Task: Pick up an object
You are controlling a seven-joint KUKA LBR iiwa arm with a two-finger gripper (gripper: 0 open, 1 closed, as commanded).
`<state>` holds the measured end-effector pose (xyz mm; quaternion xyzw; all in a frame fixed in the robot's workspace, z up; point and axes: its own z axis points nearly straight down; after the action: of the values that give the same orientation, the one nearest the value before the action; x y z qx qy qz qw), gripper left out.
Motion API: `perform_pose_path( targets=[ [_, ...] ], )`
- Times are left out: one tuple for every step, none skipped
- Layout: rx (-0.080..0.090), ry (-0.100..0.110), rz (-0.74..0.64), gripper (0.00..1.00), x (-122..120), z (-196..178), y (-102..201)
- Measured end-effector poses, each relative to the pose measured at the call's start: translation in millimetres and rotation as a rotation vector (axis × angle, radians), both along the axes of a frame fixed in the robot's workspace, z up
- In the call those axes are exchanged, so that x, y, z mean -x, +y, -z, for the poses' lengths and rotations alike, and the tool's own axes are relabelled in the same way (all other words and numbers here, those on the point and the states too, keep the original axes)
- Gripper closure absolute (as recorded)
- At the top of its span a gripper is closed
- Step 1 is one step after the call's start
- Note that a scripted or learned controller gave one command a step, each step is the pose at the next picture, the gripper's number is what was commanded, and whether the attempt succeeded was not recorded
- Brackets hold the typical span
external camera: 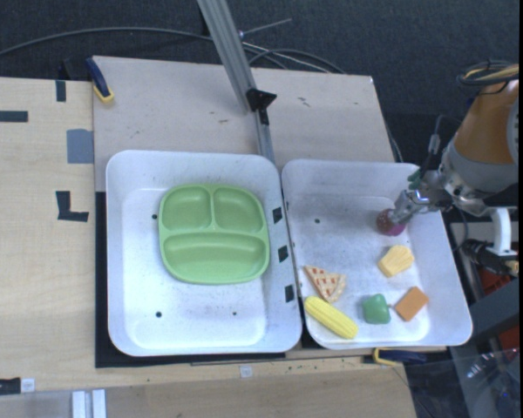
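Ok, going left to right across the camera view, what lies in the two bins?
Green divided plate in the left bin → pizza slice → corn cob → green toy → yellow block → orange block, all in the right bin.

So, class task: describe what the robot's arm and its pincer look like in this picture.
The arm is grey with a broad orange band above the wrist, rounded and bulky. It narrows to a small metallic grey pincer. Dark cables run beside the wrist, and yellow-and-black cabling loops above the orange band.
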<state>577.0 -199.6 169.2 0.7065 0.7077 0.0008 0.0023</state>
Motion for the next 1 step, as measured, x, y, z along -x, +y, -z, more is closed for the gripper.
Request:
perform_pose_path(
  targets=[
    [0.000, -0.002, 0.000, 1.00, -7.8, -61.7, 0.9]
  ],
)
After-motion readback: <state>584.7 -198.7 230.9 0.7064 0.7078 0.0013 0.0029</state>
